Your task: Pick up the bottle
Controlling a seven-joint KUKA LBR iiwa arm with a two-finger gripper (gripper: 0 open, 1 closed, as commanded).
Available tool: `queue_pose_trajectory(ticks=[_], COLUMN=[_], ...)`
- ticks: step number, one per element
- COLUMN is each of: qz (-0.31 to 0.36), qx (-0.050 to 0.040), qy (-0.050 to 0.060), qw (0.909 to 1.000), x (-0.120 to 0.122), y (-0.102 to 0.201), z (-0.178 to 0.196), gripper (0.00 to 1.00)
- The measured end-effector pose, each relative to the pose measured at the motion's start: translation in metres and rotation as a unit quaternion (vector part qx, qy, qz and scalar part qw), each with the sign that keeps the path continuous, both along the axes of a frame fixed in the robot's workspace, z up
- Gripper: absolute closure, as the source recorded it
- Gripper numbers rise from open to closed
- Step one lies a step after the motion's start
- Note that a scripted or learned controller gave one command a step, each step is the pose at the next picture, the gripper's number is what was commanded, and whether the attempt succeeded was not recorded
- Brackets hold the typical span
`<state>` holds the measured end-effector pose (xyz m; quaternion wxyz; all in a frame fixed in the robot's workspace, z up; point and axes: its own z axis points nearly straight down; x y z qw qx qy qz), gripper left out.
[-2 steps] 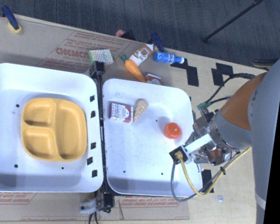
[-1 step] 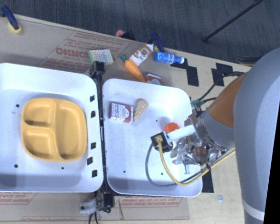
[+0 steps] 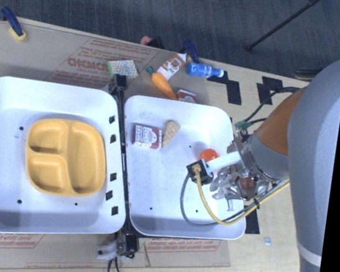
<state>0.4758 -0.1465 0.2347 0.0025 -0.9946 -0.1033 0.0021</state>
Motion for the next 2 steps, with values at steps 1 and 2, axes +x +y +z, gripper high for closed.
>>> queue_pose_trajectory(ticks=[1,2], qz=[0.0,0.0], qx=[0.0004,-0.0005], qy=[0.0,-0.001], qw=[1.0,1.0], x=[-0.0001,0.0003], y=[-0.0279,-0.0282], z=[-0.01,-0.004], gripper=[1.0,1.0])
